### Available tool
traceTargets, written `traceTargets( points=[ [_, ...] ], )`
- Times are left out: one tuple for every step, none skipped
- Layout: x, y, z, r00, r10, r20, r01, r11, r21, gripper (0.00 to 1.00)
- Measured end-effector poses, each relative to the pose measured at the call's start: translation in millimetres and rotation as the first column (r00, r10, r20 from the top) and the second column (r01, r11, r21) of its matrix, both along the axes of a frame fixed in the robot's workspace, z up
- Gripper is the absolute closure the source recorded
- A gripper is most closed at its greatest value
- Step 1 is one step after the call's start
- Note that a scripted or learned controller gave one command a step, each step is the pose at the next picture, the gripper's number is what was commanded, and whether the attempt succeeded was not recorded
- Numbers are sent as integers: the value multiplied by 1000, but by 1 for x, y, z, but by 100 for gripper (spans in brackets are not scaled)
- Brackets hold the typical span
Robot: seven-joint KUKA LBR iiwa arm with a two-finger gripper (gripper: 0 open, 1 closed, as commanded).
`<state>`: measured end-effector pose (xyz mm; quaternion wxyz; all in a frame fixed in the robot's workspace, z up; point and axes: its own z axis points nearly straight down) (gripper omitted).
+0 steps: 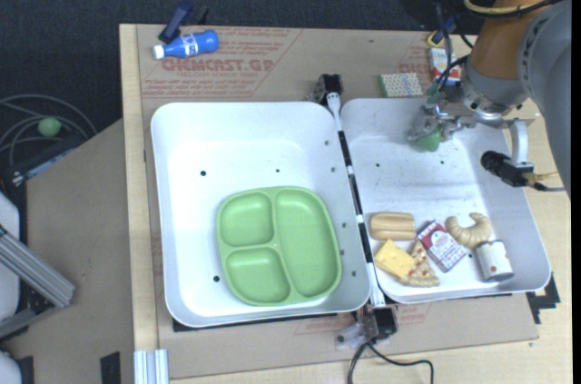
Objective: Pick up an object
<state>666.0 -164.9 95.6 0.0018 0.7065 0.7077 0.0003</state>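
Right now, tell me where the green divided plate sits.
The green divided plate lies in the left white bin, toward its front right corner, beside the divider from the food pile.

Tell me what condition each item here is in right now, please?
Green divided plate: flat in the left bin, compartments bare.
Hot dog bun: lying in the right bin, near its front.
Croissant: lying beside the small carton.
Small carton: lying on its side.
Cheese wedge: flat, touching the pizza slice.
Blue bottle: lying on the bench, outside the bins.
Tool: low over the right bin's back.
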Motion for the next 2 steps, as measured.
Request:
traceTargets(
  points=[
    [2,64,87,1000,0,2,0,1000,2,100],
    [-41,126,124,1000,0,-4,0,1000,4,100]
  ],
)
